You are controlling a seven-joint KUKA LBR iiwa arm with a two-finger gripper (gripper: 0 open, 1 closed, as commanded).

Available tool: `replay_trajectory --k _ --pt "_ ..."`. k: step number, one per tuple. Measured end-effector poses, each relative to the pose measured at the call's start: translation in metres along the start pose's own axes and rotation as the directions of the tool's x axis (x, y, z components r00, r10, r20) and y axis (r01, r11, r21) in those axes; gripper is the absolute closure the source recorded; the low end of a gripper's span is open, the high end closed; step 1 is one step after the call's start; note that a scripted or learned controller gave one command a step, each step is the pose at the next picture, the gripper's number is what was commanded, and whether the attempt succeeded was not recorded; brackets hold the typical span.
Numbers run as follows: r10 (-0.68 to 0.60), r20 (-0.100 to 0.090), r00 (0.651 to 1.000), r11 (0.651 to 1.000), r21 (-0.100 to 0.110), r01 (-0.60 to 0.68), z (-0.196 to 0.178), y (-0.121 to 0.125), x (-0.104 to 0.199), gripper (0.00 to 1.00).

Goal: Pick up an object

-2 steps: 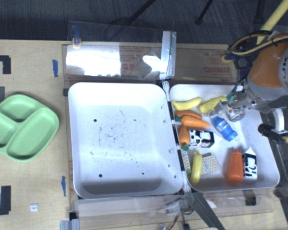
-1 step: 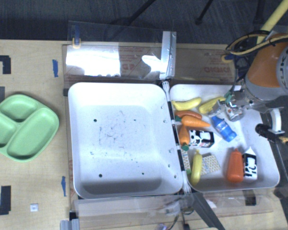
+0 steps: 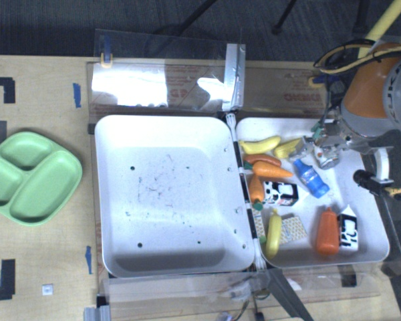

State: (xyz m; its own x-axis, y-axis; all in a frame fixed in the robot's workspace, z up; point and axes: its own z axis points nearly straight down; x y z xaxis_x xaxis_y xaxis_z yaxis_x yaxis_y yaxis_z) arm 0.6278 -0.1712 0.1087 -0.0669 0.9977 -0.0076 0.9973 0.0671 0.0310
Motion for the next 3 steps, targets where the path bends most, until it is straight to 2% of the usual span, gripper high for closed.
replay_trajectory --k 1,2,3 --pt "-0.002 0.011 1.0 1.0 -0.012 0.002 -0.014 0.003 -0.003 1.0" --pt "-0.002 0.01 1.0 1.0 -0.013 0.003 -0.016 0.004 -0.002 0.0" --pt "-0.06 0.002 0.998 0.998 -0.006 0.06 -0.002 0.011 -0.022 0.0"
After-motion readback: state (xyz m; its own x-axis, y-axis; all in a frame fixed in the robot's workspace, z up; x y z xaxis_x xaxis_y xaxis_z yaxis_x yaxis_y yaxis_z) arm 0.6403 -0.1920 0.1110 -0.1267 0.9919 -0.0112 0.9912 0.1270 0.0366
